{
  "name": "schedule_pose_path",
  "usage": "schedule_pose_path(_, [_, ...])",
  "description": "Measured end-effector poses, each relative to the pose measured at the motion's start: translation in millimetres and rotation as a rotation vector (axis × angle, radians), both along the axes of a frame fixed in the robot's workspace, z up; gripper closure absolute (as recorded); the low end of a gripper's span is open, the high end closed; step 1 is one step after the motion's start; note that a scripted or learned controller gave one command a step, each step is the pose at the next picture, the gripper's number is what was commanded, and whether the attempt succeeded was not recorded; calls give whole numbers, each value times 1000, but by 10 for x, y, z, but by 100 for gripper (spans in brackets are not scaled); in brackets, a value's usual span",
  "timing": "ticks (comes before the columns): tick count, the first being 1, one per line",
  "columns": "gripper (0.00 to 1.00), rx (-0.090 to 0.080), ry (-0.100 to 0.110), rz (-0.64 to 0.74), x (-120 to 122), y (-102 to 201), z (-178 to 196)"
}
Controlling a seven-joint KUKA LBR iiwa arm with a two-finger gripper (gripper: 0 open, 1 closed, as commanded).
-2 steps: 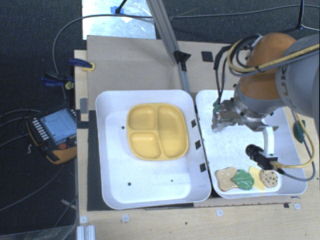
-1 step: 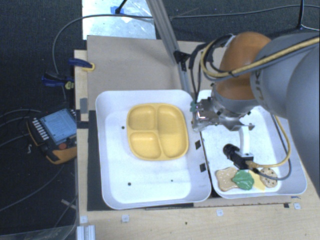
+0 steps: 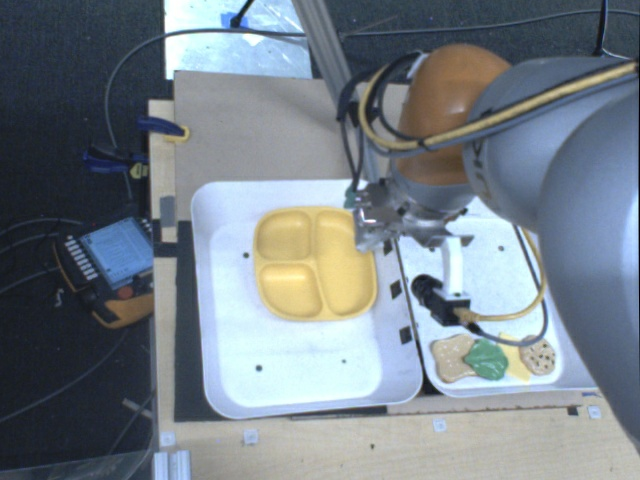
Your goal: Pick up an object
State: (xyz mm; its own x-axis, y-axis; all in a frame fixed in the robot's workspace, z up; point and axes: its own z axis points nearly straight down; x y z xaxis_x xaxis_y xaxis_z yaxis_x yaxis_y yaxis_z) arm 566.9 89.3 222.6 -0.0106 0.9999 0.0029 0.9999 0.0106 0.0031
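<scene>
While the arm's bulk hides much of the right bin (image 3: 500, 253), the claw (image 3: 372, 230) sits at one yellow divided plate (image 3: 312, 264); its grip cannot be made out.

Yellow divided plate (image 3: 312, 265), white bins (image 3: 225, 298), green toy (image 3: 487, 359), tan speckled cookie (image 3: 541, 356), orange wrist band (image 3: 450, 98)

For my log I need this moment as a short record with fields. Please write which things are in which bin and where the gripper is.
left bin: yellow divided plate, lying flat
right bin: green item, cookie-like pieces, near its front edge
gripper: above the plate's right rim, at the divide between the bins
held object: none seen
</scene>
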Motion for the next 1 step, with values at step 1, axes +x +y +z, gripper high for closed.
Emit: schedule_pose_path(1, [0, -2, 2, -5, -5, -36, -7])
